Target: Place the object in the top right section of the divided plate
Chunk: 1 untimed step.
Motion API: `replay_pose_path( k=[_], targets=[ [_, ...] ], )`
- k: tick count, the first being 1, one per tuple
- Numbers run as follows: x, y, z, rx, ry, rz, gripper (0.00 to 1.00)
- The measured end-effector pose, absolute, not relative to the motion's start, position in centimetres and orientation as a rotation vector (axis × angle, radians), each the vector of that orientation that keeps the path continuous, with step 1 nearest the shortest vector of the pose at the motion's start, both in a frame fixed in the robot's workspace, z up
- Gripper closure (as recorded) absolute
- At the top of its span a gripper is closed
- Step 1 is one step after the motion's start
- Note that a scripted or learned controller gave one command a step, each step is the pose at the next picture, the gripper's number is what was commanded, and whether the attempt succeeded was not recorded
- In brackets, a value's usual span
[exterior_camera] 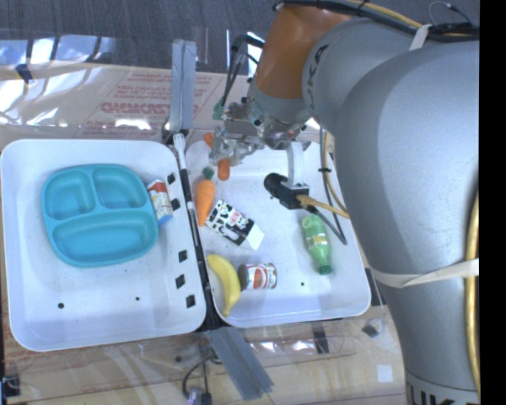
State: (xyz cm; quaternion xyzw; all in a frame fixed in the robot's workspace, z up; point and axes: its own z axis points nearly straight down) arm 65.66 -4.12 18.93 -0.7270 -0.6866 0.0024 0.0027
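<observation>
Nearest, banana (225,282) and can (257,277); then green bottle (317,243), carrot (204,200). Left bin: divided plate (99,213). Farthest, gripper (226,154), fingers seemingly clamped on a small orange object (223,170). Risk, judged: shallow grip, slipping out during carry.

My arm (388,142) hides the right bin's (346,298) far right corner, and I can't make out the gripper's (228,152) fingers behind the wrist.

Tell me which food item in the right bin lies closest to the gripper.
The small orange piece, just below the gripper. The carrot, banana and can lie farther down the bin.
</observation>
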Motion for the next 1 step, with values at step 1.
replay_pose_path(
  k=[1],
  targets=[
    [61.13,-2.72,18.9,-2.168,-2.267,0.008,1.0]
  ],
)
